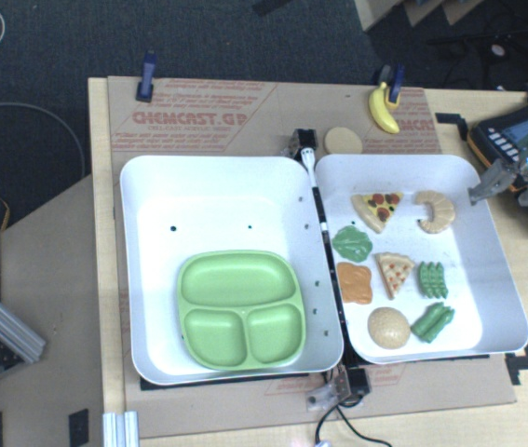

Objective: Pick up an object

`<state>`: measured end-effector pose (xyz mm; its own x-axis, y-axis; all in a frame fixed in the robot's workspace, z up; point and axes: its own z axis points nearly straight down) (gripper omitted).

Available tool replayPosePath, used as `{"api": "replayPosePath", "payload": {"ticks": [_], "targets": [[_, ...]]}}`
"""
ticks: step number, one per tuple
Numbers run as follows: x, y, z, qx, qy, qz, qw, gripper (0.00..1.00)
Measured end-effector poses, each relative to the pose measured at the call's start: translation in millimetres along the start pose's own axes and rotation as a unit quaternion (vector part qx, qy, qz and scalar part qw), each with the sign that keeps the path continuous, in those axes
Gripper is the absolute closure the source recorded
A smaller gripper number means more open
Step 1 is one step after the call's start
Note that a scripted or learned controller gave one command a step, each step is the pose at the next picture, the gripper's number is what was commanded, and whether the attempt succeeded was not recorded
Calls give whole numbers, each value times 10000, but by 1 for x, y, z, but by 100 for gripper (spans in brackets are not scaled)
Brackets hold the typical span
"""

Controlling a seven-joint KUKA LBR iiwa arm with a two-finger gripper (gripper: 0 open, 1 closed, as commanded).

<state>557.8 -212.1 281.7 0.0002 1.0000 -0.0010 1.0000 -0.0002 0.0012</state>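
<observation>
The grey gripper (508,177) sits at the frame's right edge — whether spread or pressed together, one cannot tell. A green three-part plastic plate (241,308) lies lower left — toy foods right.

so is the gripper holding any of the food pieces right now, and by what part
Nothing is held. The gripper sits at the right bin's right rim with nothing between its fingers; the croissant and the other pieces lie in the bin.

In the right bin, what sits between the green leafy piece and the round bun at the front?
In the camera view, one thing: an orange-brown slab lies between the green leafy piece and the round bun, close below the leaf.
</observation>
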Motion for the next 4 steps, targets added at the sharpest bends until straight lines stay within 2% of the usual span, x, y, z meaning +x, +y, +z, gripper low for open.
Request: {"api": "replayPosePath", "payload": {"ticks": [1, 2, 3, 4], "targets": [[0, 1, -11, -20, -10, -6, 10000, 100], [61, 70, -176, -117, -26, -49, 9999, 100], [46, -15, -103, 48, 14, 20, 10000, 100], [55, -81, -252, -83, -18, -6, 10000, 100]]}}
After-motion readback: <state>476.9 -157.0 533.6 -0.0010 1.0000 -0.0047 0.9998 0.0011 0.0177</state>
